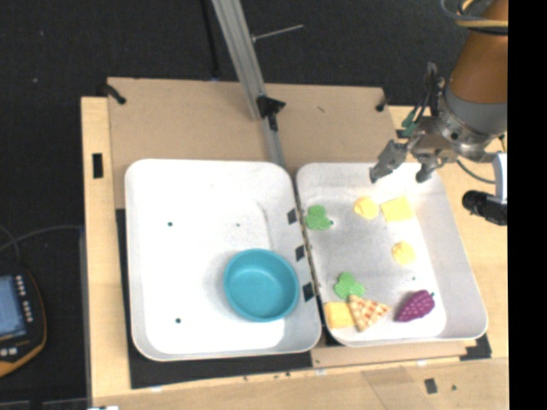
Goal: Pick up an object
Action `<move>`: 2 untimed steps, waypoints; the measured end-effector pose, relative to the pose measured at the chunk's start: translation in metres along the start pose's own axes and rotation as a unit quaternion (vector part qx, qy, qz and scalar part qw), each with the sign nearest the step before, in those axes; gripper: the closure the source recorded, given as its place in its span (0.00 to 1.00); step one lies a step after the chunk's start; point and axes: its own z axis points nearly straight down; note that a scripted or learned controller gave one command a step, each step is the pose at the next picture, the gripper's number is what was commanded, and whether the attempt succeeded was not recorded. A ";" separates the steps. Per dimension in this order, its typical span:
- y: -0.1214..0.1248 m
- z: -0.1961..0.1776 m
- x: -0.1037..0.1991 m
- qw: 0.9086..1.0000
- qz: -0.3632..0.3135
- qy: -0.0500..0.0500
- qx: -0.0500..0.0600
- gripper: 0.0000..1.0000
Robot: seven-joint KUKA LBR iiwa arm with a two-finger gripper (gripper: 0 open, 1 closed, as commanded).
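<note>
Nearest the camera, along the front wall of the right bin, lies a row of toy food: a yellow block, a pizza slice touching it, and a bunch of purple grapes just beside the slice. The pizza slice points its tip up and to the left, toward a green leafy piece that sits just behind it. The grapes have their long axis running left-low to right-high, with the stem end at the upper right.

Farther back in the same bin rest a small yellow lump, a flat yellow square and a round yellow piece, the last two just beside each other. A second green piece lies near the bin's left wall.

The left bin holds a blue bowl, upright, near its front right corner.

The hand hangs over the back edge of the right bin, its two fingers spread apart with nothing between them, above and apart from the yellow square. Both bins sit on the tan tabletop.
</note>
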 end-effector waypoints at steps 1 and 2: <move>0.000 0.000 0.000 1.000 0.000 0.000 0.000 0.00; 0.000 0.059 0.007 1.000 0.001 0.000 0.003 0.00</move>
